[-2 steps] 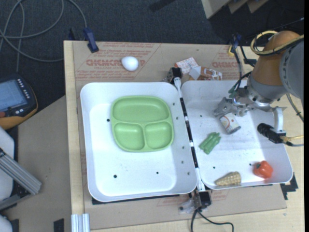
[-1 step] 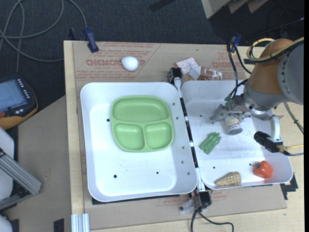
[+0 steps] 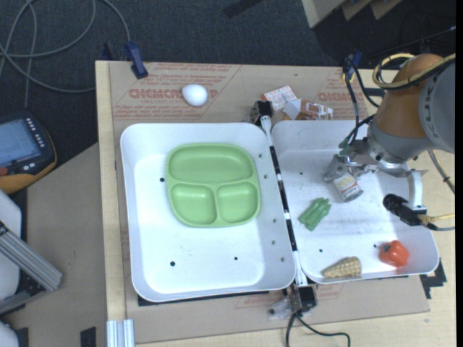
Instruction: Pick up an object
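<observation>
The arm (image 3: 427, 100) is cut off by the frame's right edge. At right of centre, the hand (image 3: 346, 166) hides part of a small packet (image 3: 348, 187); its label is illegible.

White egg-like ball (image 3: 194, 94) on bench near back edge, outside bins. Blue clamp (image 3: 135, 60) at bench's back left corner. Crumpled wrappers (image 3: 293, 105) by back edge.

The bench (image 3: 116, 194) bears two white bins (image 3: 145, 266) and a white egg (image 3: 194, 94).
</observation>
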Motion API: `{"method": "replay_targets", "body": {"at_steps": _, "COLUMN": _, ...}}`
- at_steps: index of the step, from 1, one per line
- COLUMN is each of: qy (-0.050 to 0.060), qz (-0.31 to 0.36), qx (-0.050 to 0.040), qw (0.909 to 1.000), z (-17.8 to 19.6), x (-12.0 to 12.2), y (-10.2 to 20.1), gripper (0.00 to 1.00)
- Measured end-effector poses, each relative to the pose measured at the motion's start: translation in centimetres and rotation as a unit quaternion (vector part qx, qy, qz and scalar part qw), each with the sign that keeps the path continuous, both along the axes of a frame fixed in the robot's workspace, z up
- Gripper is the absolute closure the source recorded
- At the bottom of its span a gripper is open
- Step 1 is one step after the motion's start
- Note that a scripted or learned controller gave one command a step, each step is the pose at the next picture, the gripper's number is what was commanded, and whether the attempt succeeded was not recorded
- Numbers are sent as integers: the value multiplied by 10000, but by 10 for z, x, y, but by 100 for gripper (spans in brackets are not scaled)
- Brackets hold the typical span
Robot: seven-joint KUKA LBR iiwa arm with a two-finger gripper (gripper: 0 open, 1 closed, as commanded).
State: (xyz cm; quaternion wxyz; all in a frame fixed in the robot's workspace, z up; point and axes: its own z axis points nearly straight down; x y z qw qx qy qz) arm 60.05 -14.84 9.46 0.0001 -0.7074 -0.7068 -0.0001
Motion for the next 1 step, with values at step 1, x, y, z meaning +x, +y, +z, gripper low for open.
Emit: {"method": "replay_targets", "body": {"at_steps": 1, "qy": -13, "qz": 15, "qx": 5, "qw": 10000, "z": 91, "x": 0, "y": 112, "gripper": 100}}
